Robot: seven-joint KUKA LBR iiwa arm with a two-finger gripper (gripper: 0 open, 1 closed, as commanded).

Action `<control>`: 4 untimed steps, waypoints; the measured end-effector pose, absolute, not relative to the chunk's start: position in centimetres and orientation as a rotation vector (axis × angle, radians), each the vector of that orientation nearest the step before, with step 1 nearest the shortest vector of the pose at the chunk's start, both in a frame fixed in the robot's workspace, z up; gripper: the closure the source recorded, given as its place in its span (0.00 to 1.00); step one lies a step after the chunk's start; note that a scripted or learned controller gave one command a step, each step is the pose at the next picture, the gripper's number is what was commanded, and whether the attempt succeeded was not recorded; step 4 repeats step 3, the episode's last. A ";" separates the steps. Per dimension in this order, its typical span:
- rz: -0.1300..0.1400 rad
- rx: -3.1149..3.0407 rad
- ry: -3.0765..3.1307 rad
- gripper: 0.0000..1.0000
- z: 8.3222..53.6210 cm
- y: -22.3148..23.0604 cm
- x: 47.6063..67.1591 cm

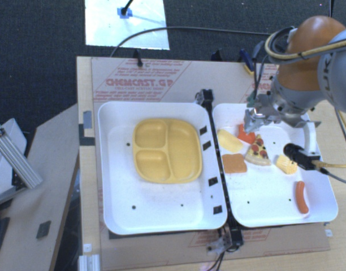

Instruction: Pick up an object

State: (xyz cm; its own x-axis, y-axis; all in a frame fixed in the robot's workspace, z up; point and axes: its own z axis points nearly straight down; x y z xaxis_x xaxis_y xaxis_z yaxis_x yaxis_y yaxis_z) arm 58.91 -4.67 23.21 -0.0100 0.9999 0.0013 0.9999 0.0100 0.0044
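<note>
The gripper hangs low over an orange piece in the right bin; its grip cannot be told.

A grey arm with an orange band reaches from the right over two shallow white bins on the bench, its gripper low above a small red-orange piece in the right bin. Nearby lie a toy pizza slice, a pale yellow lemon-shaped piece, a brown toast square, a yellow cheese wedge and an orange sausage. The left bin holds a yellow divided plate.
</note>
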 end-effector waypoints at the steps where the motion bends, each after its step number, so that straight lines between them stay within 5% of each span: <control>1: 0.006 2.209 2.231 1.00 23.8 0.0 59.7; 3: 0.005 2.210 2.232 1.00 23.7 10.8 61.0; 4: 0.005 2.210 2.232 1.00 23.7 10.8 61.0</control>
